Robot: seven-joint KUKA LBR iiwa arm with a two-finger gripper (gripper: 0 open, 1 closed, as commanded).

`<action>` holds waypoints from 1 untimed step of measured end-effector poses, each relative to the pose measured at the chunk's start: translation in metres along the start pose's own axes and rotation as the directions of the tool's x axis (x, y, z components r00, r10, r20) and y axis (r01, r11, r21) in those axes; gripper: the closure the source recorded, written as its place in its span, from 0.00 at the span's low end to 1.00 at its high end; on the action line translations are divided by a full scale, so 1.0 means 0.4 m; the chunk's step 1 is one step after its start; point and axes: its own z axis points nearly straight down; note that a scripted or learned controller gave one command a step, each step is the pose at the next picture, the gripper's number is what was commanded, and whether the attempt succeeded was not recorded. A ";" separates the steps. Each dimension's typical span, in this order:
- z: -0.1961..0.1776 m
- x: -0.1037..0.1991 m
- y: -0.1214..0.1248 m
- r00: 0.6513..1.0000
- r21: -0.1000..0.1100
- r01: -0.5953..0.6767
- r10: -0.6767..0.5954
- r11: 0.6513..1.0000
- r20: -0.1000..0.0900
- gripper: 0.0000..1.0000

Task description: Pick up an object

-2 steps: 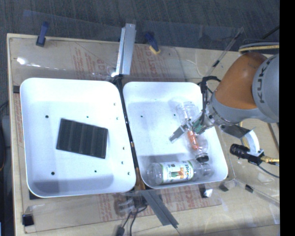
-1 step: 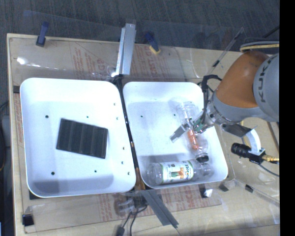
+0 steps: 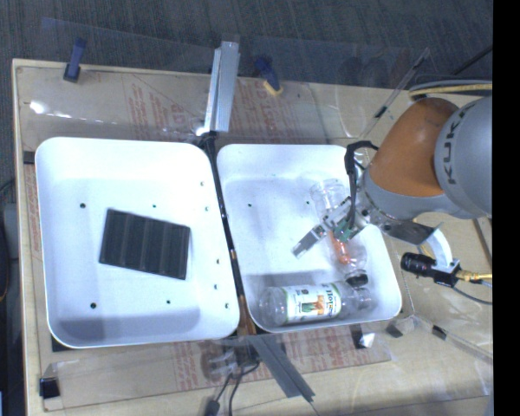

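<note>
Clear plastic bottle (image 3: 315, 304) with green-orange label lies on its side along the right bin's (image 3: 243, 232) near wall. Gripper (image 3: 329, 229), above it mid-bin, state undeterminable. Dark ribbed panel (image 3: 146, 243) rests in left bin (image 3: 61, 232).

A flat black ribbed rectangular mat (image 3: 146, 243) lies in the left white bin (image 3: 61, 159); a clear plastic bottle (image 3: 314, 303) lies along the right white bin's (image 3: 251, 167) lower edge.
</note>
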 end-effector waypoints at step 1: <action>-0.108 -0.002 -0.009 0.998 -0.002 -0.056 0.056 0.998 0.004 0.00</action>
